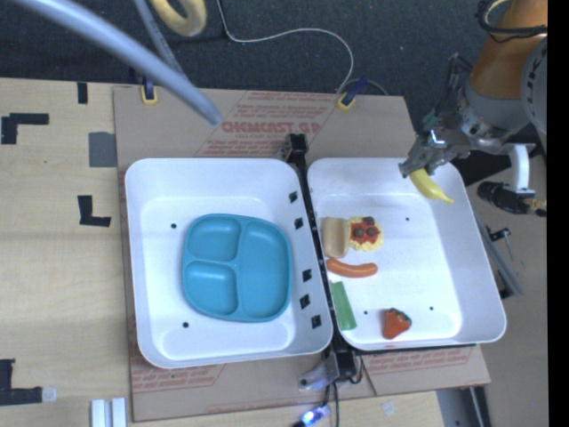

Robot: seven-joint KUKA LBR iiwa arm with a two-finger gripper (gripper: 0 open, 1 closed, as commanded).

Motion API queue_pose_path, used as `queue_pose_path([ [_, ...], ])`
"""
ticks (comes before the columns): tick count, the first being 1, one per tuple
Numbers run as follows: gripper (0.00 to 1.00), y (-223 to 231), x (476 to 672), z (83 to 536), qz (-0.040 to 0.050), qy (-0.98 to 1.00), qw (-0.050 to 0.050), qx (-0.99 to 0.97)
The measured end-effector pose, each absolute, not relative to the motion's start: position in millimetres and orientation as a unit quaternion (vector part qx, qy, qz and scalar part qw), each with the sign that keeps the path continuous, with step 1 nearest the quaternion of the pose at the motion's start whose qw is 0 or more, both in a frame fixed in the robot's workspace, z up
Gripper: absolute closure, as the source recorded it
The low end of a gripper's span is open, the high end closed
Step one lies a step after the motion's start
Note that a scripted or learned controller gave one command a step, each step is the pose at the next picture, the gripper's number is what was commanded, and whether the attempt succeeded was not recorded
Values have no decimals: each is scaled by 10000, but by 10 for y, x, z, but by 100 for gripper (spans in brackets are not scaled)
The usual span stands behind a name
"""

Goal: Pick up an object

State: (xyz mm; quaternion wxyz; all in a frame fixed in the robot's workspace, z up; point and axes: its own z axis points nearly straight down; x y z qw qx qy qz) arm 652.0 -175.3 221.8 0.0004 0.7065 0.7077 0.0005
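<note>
My gripper hangs over the far right corner of the right bin, shut on a yellow banana that dangles from its fingers above the bin floor. On the right bin's floor lie a tan bread piece, a yellow pizza slice with red dots, an orange-red sausage, a green stick and a red strawberry-like piece.
A blue divided plate lies in the left bin. A black clip strip runs between the two bins. A grey pole crosses the top left, and a white cable loops behind the bins.
</note>
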Motion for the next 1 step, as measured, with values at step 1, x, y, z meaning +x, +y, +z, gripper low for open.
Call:
queue_pose_path([
  [1,100,-1222,6310,2179,-6,7087,-12,7056],
])
